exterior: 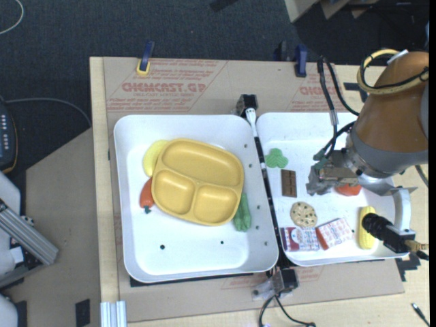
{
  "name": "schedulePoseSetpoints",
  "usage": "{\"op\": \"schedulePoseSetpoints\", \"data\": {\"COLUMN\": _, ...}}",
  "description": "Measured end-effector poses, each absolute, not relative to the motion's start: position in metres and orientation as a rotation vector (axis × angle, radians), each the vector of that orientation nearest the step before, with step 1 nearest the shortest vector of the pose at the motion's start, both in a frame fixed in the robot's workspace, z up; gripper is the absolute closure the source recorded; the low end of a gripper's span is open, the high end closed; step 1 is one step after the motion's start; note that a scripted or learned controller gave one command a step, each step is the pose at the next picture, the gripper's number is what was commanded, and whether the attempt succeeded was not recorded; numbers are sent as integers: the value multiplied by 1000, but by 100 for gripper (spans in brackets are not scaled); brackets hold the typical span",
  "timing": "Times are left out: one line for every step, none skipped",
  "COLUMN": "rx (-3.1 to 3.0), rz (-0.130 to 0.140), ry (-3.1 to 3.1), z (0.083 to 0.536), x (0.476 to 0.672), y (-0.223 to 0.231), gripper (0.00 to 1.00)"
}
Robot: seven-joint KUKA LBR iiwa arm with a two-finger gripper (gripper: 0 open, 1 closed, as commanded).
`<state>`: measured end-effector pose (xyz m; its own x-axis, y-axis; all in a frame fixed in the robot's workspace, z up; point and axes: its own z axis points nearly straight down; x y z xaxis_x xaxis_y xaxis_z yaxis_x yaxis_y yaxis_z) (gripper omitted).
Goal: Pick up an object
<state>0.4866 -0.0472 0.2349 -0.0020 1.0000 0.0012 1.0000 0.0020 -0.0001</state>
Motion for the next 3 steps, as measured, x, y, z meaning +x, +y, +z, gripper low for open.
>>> {"op": "schedulePoseSetpoints", "data": {"rx": -2219, "rz": 1, "ry": -2221, "z": 230, "x": 486, "y": -42, "gripper": 100}}
{"op": "schedulePoseSetpoints", "data": {"rx": -2223, "rz": 2, "ry": -2219, "z": 228, "x": 484, "y": -59, "gripper": 100}}
{"op": "schedulePoseSetpoints", "data": {"rx": -2218, "rz": 2, "ry": -2221, "z": 218, "x": 489, "y": -41, "gripper": 100}}
